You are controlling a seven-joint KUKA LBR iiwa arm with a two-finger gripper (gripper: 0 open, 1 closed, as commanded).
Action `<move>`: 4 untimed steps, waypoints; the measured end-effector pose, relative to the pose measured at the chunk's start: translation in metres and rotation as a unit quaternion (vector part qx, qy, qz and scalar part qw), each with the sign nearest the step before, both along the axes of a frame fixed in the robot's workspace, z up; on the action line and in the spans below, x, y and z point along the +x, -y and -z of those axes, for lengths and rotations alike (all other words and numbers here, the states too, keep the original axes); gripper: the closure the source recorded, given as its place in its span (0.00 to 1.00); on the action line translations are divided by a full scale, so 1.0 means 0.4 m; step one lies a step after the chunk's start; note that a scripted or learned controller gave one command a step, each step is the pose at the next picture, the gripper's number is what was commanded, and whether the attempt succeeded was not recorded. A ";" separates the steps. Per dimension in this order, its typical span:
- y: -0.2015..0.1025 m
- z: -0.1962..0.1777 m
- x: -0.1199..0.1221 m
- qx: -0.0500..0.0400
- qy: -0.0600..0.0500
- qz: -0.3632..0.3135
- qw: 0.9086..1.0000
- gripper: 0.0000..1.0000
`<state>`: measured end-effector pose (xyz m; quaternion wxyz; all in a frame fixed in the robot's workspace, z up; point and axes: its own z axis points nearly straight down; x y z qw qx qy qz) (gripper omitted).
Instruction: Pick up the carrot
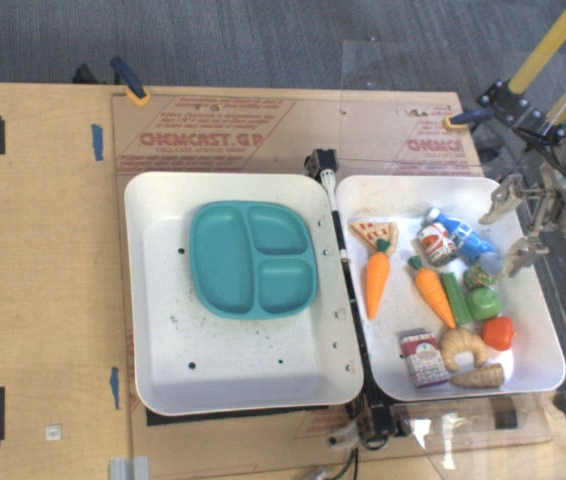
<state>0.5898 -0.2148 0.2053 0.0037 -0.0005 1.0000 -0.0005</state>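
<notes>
Left bin (pixel 153 368): one teal plate (pixel 254 259) with three wells, sitting toward the far side. I take it as a possible drop spot, but the task only asks for a lift.

Right bin (pixel 393 196): all the toy food. Going left to right: a pizza slice (pixel 374 232) near the far-left corner, and just this side of it a carrot (pixel 376 282), lying lengthwise with its green top toward the far edge and free on both flanks. Next, a small carton (pixel 422 357) near the near edge. Then a second carrot (pixel 432 294), slanted, its flank pressed against a green pepper (pixel 456 298), with a can (pixel 435 243) just beyond its top. A croissant (pixel 465 345) and a pale piece below it sit at the near edge, and a tomato (pixel 498 332) lies near the right wall.

Judgement: the left carrot is the easier target, since fingers can straddle it without nudging neighbours.

The hand (pixel 524 230) hangs over the bin's far-right corner, well apart from both carrots, holding nothing. Its metal fingers are spread wide. Wrist and arm are cut off at the frame edge. A blue-white item (pixel 467 238) and a green piece (pixel 483 277) under the hand are too cluttered for me to name.
</notes>
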 end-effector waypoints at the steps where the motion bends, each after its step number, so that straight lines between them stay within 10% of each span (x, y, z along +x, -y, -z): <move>1: -0.167 0.273 -0.120 -0.001 0.003 -0.055 0.998 0.00; 2: -0.270 0.285 -0.245 -0.001 0.006 -0.017 1.000 0.00; 3: -0.533 0.047 -0.170 0.003 0.002 0.133 0.991 0.00; 4: -0.290 0.243 -0.189 0.001 0.003 0.185 0.983 0.00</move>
